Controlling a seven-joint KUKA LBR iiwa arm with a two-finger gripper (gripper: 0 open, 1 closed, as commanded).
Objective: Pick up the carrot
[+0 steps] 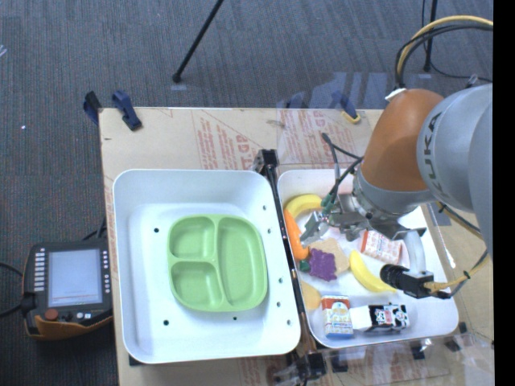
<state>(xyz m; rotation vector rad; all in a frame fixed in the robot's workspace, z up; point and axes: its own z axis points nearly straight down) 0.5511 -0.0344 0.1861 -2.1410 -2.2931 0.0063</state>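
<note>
Surface [209, 139]: cardboard-covered, bearing two shallow white bins side by side.

Left bin [137, 191]: one green divided plate [218, 262], three compartments, lying at the bin's middle.

Right bin [438, 316]:
- carrot [294, 233], orange, lying lengthwise against the bin's left wall, untouched.
- banana [304, 204], near the far left corner, just beyond the carrot.
- purple grape bunch [323, 264], just right of the carrot's near end.
- second banana [368, 273], toward the bin's middle.
- small carton with red print [381, 248], beside the second banana.
- two small cartons [337, 315] [389, 317], along the near edge.

Claw [312, 228]: low over the right bin, just right of the carrot, fingers spread, nothing between them.

Handheld control pendant [71, 284]: off the surface's left edge.
</note>
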